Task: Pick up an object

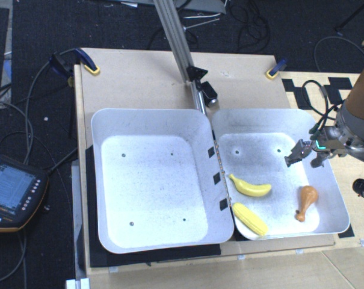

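In the right bin [263, 128] lie a yellow banana [251, 187] near the middle, a yellow corn cob [249, 219] at the front left corner, and an orange-brown chicken drumstick [305, 201] at the front right. My gripper [303, 153] hangs over the right side of this bin, above and behind the drumstick and to the right of the banana. Its dark fingers are spread apart with nothing between them.
The left bin [148, 176] sits beside the right one, divided from it by a rim with black clips [218, 176]. A slanted metal rail [178, 38] ends at the back between the bins. Cables and a teach pendant [10, 191] lie on the floor to the left.
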Robot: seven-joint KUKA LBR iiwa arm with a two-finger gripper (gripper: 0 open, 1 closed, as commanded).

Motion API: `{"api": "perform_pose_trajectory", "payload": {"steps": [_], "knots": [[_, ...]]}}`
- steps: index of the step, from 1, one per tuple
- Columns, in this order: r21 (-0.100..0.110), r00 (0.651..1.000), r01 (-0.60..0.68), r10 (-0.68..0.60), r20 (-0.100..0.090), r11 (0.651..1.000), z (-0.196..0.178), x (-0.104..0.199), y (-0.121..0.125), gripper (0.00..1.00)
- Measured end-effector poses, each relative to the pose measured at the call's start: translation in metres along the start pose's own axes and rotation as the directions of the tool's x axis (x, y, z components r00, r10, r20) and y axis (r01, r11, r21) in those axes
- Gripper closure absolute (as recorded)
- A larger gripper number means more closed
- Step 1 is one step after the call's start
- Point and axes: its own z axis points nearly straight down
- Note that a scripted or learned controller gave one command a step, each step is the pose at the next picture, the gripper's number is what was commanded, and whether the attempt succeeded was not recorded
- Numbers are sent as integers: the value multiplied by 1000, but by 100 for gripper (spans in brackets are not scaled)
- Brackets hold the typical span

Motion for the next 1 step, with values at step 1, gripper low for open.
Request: {"api": "perform_pose_trajectory", "payload": {"steps": [1], "knots": [[0,1000,0,0,0,1000,0,0,0,0]]}}
